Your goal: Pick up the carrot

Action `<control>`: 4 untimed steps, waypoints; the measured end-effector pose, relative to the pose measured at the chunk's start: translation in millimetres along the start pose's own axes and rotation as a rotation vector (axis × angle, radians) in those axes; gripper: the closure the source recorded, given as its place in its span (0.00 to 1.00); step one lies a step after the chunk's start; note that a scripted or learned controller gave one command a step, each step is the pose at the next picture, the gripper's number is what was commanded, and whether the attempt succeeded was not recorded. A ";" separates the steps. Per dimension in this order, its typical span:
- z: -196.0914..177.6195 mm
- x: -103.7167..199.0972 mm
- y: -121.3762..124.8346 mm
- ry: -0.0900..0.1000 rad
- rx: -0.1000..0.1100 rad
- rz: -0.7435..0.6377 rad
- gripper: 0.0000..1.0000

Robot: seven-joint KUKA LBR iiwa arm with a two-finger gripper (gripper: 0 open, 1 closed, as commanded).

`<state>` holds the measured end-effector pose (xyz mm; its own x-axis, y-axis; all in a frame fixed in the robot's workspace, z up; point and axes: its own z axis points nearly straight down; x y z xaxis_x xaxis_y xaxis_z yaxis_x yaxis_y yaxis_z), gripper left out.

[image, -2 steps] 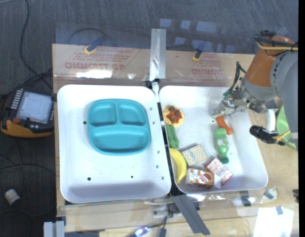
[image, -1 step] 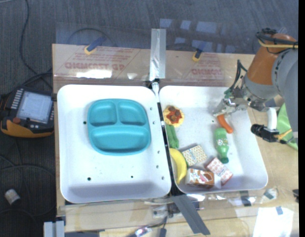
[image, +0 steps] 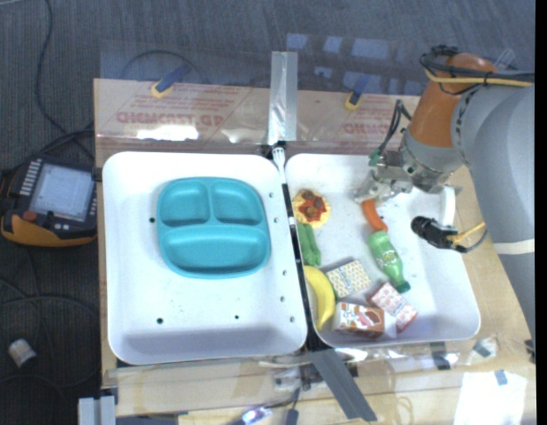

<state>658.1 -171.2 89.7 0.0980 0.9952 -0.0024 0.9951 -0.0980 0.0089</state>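
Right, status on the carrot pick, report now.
Gripper low in right bin, just above carrot. Carrot lying on bin floor, not gripped. Green bottle close below it; nothing on top.

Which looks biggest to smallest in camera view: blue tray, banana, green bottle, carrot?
1. blue tray, largest by far
2. banana
3. green bottle, close to the banana, so that pair is unsure
4. carrot, smallest, partly under the pincer
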 end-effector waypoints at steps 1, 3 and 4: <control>-148.9 -23.3 14.3 0.001 0.010 -0.080 1.00; -132.1 63.9 5.2 0.003 0.011 -0.286 1.00; -132.3 63.9 5.3 0.003 0.010 -0.286 0.00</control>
<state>668.5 -107.7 221.9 -0.1864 0.9825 -0.0002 0.9825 0.1864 -0.0019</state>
